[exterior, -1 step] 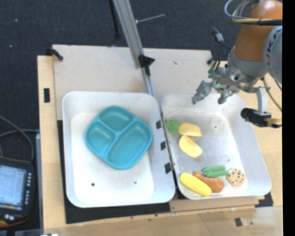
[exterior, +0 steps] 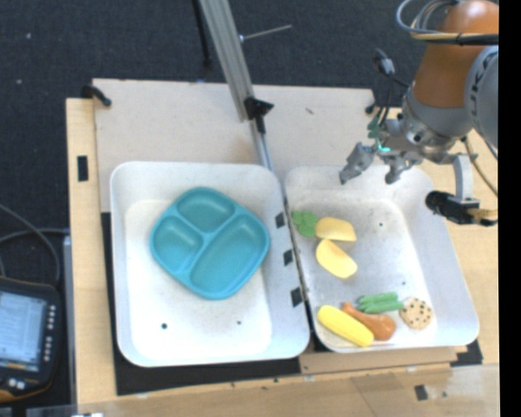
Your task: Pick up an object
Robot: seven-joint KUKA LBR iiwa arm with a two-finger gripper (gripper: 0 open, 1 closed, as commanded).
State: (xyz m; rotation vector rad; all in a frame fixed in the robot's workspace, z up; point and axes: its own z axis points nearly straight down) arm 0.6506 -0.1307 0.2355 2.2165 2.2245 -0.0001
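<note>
My gripper [exterior: 371, 168] hangs over the far edge of the right bin [exterior: 434, 259], its two fingers spread apart with nothing between them. Below it in that bin lie a green piece [exterior: 305, 224], two pale yellow pieces [exterior: 335, 229] [exterior: 336, 259], a yellow banana-like piece [exterior: 345, 326], an orange carrot [exterior: 372, 321], a green bean [exterior: 379, 301] and a speckled cookie [exterior: 416, 313]. All of them rest on the bin floor, well apart from the fingers.
The left bin [exterior: 130, 320] holds a teal divided plate [exterior: 210, 241]. A slanted metal post [exterior: 230, 50] rises from the gap between the bins. A screen device [exterior: 13, 327] sits at the far left, off the bench.
</note>
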